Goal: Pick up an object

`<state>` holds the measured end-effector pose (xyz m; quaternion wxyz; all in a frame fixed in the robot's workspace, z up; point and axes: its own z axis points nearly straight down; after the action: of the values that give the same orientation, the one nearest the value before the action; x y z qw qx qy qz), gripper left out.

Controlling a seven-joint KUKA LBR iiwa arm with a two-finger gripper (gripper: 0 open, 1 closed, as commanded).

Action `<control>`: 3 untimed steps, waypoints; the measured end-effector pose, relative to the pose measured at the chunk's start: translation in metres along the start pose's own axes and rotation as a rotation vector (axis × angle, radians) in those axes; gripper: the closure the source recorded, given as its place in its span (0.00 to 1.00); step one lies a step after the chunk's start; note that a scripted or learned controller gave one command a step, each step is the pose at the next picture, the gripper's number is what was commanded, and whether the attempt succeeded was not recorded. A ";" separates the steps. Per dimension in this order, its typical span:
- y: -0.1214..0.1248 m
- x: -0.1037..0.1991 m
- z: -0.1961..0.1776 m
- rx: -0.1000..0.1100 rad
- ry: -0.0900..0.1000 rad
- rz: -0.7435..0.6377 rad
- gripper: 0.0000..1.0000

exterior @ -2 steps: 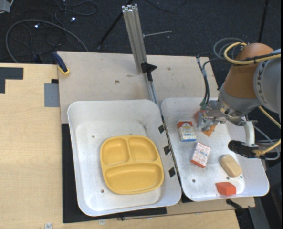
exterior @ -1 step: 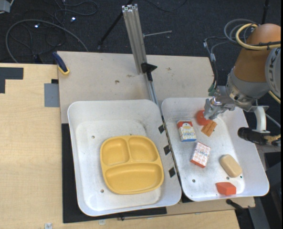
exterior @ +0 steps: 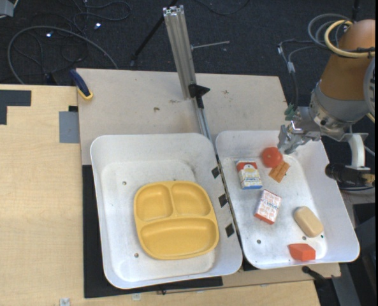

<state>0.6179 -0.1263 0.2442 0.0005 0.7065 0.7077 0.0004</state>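
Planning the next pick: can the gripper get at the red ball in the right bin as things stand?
Probably yes. The gripper hangs just up and right of the red ball, with nothing on top of it; only the small orange block sits close beside it.

Bench (exterior: 144,101) bearing two white bins (exterior: 112,171)

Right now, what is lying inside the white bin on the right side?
The right bin holds a red ball, an orange block, two small cartons, a tan piece and a red piece. Anything beneath the pincer is hidden.

Tray (exterior: 175,220) in left bin (exterior: 106,171); probably 6 items right.
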 end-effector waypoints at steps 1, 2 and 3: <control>0.012 0.057 -0.001 0.002 0.001 -0.002 1.00; 0.010 0.102 0.011 0.006 0.001 -0.002 1.00; 0.014 0.151 0.004 0.003 0.000 -0.003 1.00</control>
<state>0.6320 0.0246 0.2406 -0.0006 0.7056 0.7086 -0.0007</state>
